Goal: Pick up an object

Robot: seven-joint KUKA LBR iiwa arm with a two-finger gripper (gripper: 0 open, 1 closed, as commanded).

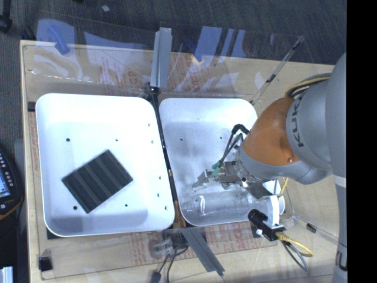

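We see the arm [306, 134] reaching in from the right of the frame, its orange band over the right bin [188, 117], with the gripper [219, 178] low in the lower middle of that bin. Just below it, along the bin's lower edge, lies a clear plastic bottle [221, 206] on its side, hard to pick out against the white floor. In the left bin [53, 117], lower centre, rests a dark ribbed slab [97, 180], well apart from the gripper.

We judge the bottle to be the target, since the gripper sits just beside it. To do this step well, we would centre the tool across the bottle's width rather than along its length, come down squarely so the round body does not roll away, and keep clear of the bin's lower wall.

As for the hand itself, we cannot tell whether it is parted or closed; it blurs into the wrist hardware and the transparent plastic. Nothing is visibly held.
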